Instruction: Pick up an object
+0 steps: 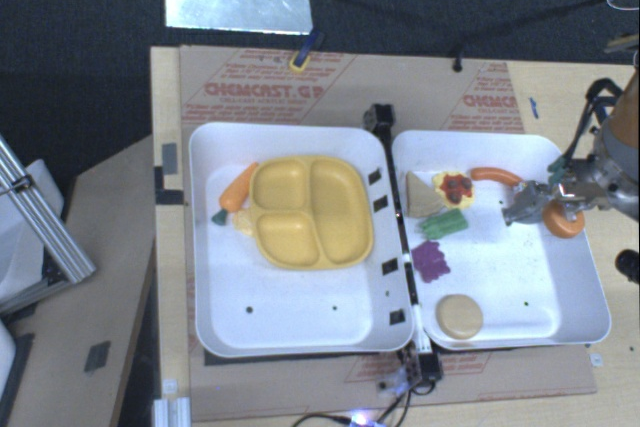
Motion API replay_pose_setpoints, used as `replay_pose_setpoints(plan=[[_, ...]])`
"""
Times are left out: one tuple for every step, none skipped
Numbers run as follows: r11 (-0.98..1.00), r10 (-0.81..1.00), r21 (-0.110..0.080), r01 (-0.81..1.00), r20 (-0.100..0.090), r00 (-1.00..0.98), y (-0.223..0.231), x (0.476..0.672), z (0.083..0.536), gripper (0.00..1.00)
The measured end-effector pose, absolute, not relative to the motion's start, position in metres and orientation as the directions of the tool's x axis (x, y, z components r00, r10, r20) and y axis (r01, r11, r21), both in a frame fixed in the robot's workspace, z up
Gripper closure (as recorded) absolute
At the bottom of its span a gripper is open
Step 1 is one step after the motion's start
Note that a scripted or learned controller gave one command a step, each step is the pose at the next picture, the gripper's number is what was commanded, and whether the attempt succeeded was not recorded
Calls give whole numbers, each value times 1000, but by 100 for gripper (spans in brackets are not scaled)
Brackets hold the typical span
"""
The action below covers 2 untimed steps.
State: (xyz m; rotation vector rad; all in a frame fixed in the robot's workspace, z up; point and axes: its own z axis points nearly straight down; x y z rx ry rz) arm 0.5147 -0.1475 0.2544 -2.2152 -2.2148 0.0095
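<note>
The gripper (522, 206) hangs over the right bin (580, 315), just left of an orange round piece (566, 223); whether its fingers are apart or together cannot be told. Near it lie an orange sausage (495, 176), a pizza slice (452, 186), a green piece (444, 224), a purple piece (431, 260) and a tan disc (460, 315). The left bin (215, 315) bears a yellow divided plate (305, 212) and a carrot (238, 188). The board beneath reads "CHEMCAST GP" (265, 89).
</note>
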Motion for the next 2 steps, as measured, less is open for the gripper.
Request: replay_pose_setpoints(plan=[[3, 1000, 2, 1000, 0, -3, -147, 517, 261, 0], [1, 1000, 1, 1000, 0, -1, -150, 515, 201, 0]])
